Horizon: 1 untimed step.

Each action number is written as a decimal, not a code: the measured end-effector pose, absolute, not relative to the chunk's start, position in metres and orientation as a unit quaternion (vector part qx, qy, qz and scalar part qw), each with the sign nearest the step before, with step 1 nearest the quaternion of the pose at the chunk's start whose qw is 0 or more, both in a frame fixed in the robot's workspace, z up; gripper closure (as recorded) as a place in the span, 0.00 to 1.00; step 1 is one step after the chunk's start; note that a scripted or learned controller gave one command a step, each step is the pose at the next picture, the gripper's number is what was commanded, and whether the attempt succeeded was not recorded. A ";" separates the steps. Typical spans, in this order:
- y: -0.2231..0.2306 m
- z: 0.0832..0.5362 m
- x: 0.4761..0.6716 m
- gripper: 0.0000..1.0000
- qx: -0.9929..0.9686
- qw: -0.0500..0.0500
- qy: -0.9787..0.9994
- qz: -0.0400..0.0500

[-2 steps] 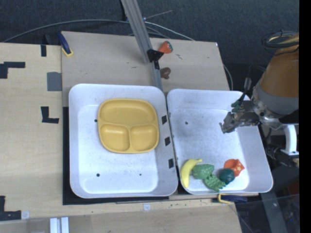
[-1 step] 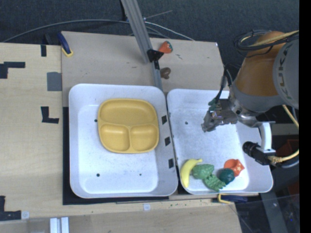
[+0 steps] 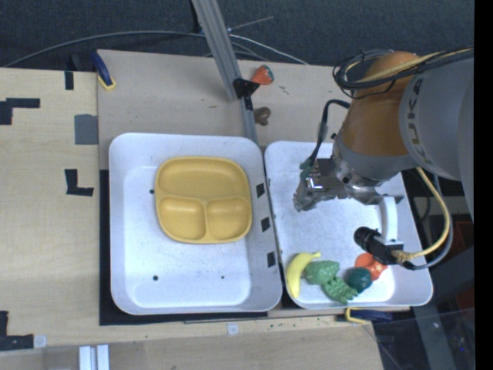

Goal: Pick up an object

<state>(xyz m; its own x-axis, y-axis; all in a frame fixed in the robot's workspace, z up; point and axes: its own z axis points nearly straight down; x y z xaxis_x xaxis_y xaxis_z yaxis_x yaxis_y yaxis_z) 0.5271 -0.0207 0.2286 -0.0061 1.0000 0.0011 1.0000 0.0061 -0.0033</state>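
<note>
A: How far along is the task judged to be in the camera view?

B: It is judged as barely begun. The hand (image 3: 310, 195) is seen over the right bin (image 3: 331, 230), above bare floor toward the bin's ten o'clock side. Nothing is seen between its fingers, and whether they are spread or pressed together cannot be told from this slant.

A: Where are the things that could be picked?

B: They are gathered at the right bin's six o'clock edge, well apart from the hand. A yellow banana (image 3: 297, 271) is laid at seven o'clock, a green leafy toy (image 3: 326, 277) is found just beside it, then a dark teal ball (image 3: 359, 280) and an orange piece (image 3: 367, 263) toward five o'clock. The pieces are packed close together, some touching.

A: And the other container?

B: In the left bin (image 3: 131, 230) a yellow divided plate (image 3: 204, 199) is set toward twelve o'clock; its compartments are seen bare.

A: What is left to be done?

B: Everything, by this judgement: one object is yet to be reached, closed upon and lifted. The crowding is thought likely to hinder a clean grip.
</note>
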 end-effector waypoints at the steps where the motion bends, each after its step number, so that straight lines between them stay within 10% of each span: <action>1: 0.030 0.237 0.534 1.00 -0.704 0.001 -0.710 0.000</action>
<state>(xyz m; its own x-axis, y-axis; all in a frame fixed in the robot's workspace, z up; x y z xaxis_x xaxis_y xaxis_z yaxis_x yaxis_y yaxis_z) 0.5339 0.0303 0.2371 -0.0074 1.0000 0.0015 1.0000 0.0074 -0.0014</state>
